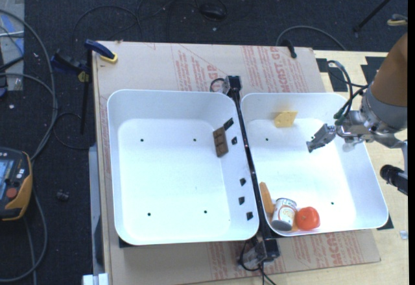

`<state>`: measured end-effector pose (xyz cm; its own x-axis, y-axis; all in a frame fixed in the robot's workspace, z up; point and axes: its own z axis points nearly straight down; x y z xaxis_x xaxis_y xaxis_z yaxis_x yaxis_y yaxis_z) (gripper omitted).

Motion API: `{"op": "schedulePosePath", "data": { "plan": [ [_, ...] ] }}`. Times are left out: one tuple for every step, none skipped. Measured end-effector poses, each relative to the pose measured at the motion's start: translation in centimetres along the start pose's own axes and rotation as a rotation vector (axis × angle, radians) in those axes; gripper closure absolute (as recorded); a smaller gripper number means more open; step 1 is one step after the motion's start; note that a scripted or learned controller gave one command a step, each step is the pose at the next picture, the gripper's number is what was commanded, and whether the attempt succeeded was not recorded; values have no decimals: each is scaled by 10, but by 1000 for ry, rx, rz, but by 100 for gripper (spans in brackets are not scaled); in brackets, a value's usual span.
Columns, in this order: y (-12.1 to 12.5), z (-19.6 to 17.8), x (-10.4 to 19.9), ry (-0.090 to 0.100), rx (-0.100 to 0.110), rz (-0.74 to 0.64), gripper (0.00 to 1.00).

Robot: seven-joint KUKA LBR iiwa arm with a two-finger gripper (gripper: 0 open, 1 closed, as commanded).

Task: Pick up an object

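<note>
1. Reaching in from the right, the grey arm with an orange band point(395, 82) holds its two-finger gripper point(319, 139) over the right-hand shallow white bin point(369, 180), near that bin's upper right part.
2. Whether the fingers are spread or closed cannot be told from this angle; the dark tip points left and slightly down, and nothing is seen between the fingers.
3. Up and to the left of the gripper, close by, a pale yellow wedge-shaped block point(285, 119) lies on the bin floor near the far wall, apart from the gripper.
4. Well below the gripper, in the near corner of the same bin, three things lie together: a small round red ball-like object point(308, 217), a short cylindrical can with a white label point(283, 212) just to its left and touching or nearly touching it, and a slim orange carrot-shaped stick point(266, 196) left of the can, lying along the bin's left wall.
5. Far to the gripper's left, across the divide between the bins, a small flat brown rectangular piece point(220, 142) rests against the right wall of the left-hand shallow white bin point(130, 115).
6. Both bins sit on a tan cardboard sheet with red print point(194, 63), which spreads out behind and to the left of the gripper.
</note>
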<state>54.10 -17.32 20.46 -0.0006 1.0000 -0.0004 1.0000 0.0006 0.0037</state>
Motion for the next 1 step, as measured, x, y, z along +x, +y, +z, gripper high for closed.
{"op": "schedulePosePath", "data": {
  "plan": [
    [-26, -87, 68, 1, -4, -5, 0]
  ]
}}
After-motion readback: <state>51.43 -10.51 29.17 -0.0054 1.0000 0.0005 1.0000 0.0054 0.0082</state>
